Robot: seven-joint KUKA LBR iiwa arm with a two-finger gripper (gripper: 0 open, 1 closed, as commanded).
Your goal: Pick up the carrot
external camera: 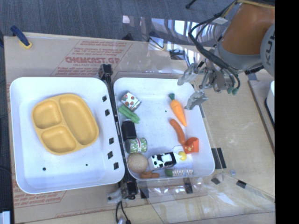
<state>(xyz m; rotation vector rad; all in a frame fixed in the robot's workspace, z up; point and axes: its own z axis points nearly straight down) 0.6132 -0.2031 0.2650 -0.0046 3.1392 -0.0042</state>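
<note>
Nearest the camera, along the front edge of the right bin (205, 139), a brown sausage (149, 175), a tan ball (137, 163), a black-and-white toy cow (163, 160) and a small yellow-and-white piece (181, 156) are seen crowded together. A red block (191, 145) is found near the bin's right wall, touched at its top by a slim orange-red piece (177, 130). A green-patterned can (138, 145) and a dark block (128, 129) are placed by the left wall, with a green bean pod (128, 114) and a small can printed with red shapes (131, 101) farther back.

The carrot (178, 111) is seen lying in the right bin's back right part, its green top pointing toward the back wall and its tip toward the slim orange-red piece. Bare white floor is left open to its left, while the right wall runs close on its other side.

The gripper (192, 90) is held over the bin's back right corner, just beside the carrot's top and apart from it. Its fingers (195, 100) are spread wide open, and nothing is held between them. One finger is seen over the back rim, the other just inside the right wall.

In the left bin (18, 134) a yellow divided plate (64, 123) is set toward the back left. Black clips (106, 72) are fixed along the seam between the bins.
</note>
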